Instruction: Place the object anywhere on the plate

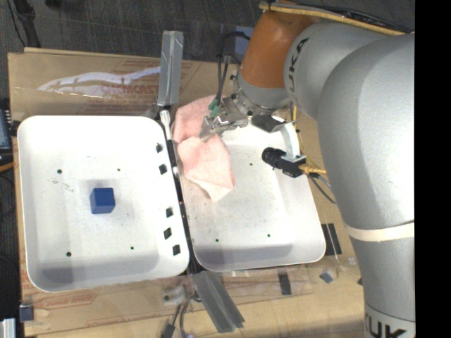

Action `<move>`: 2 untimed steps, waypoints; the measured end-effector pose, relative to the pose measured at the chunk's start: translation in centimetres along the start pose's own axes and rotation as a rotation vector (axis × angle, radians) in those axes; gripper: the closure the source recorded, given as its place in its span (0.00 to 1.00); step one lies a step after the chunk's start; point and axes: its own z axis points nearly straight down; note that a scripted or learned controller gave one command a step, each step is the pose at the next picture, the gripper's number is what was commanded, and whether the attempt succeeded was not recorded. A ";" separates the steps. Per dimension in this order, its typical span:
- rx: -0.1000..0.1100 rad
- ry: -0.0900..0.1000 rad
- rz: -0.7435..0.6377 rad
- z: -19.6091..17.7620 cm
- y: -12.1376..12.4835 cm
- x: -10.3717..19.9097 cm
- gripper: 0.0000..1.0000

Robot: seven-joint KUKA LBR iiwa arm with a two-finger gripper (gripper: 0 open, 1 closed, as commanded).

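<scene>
A pink cloth (206, 159) lies in the back left corner of the right bin (271, 217), its upper part draped over the bin's rim. My gripper (213, 123) is down at the cloth's upper right part, touching or just above it; the wrist hides the contact. A small blue cube (103, 200) rests alone on the floor of the left bin (56, 252), well away from the gripper.
The arm's grey body and orange band (271, 44) cover the right bin's back right side. A black fitting with a cable (282, 162) hangs over the right bin beside the cloth. A divider with black clips (171, 189) separates the bins.
</scene>
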 end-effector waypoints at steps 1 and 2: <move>-0.001 0.000 -0.008 -4.0 0.0 0.1 1.00; 0.001 0.000 -0.413 -4.8 -0.6 4.8 1.00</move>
